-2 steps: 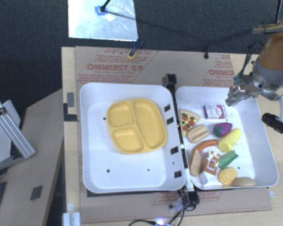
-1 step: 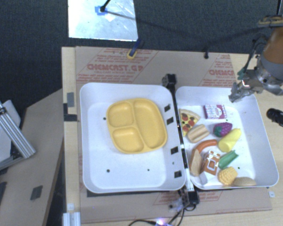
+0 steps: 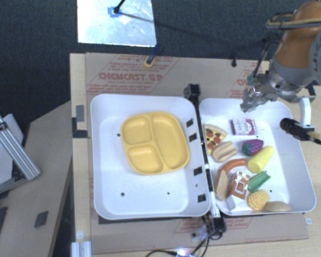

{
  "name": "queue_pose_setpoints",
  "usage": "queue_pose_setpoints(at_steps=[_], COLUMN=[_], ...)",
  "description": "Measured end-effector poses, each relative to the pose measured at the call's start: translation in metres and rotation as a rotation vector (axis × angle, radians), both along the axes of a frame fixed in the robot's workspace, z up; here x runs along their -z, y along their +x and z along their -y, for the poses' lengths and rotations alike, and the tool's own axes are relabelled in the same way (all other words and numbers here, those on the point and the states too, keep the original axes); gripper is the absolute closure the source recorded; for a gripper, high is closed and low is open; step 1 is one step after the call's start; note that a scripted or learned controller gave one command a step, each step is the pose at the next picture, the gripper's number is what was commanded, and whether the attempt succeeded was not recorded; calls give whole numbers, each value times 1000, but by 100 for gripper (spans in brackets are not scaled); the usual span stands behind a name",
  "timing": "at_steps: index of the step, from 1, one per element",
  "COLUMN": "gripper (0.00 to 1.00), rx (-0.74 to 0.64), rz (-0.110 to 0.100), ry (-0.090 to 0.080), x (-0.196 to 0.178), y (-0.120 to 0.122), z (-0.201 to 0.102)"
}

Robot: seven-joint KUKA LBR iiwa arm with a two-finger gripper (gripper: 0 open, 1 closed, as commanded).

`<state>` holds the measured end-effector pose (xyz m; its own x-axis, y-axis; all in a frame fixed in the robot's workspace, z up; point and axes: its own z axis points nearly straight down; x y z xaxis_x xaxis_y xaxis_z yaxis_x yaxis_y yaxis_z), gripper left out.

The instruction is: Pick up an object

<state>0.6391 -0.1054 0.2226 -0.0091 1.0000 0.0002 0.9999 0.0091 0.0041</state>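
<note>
Yellow tray [image 3: 152,142] is seen in the left bin [image 3: 104,159]; the hand [image 3: 250,101], its state unclear, is poised over the right bin's [image 3: 294,159] far edge.

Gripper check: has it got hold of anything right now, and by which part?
Nothing is held. The gripper hangs over the right bin's far edge, above the pink box, with nothing between its fingers.
</note>
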Motion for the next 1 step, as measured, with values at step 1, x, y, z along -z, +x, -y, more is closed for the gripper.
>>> queue_pose_setpoints(at_steps=[1], gripper=[100], rx=[1], rz=[-3], ry=[1], x=[2], y=[-8], z=[-53])
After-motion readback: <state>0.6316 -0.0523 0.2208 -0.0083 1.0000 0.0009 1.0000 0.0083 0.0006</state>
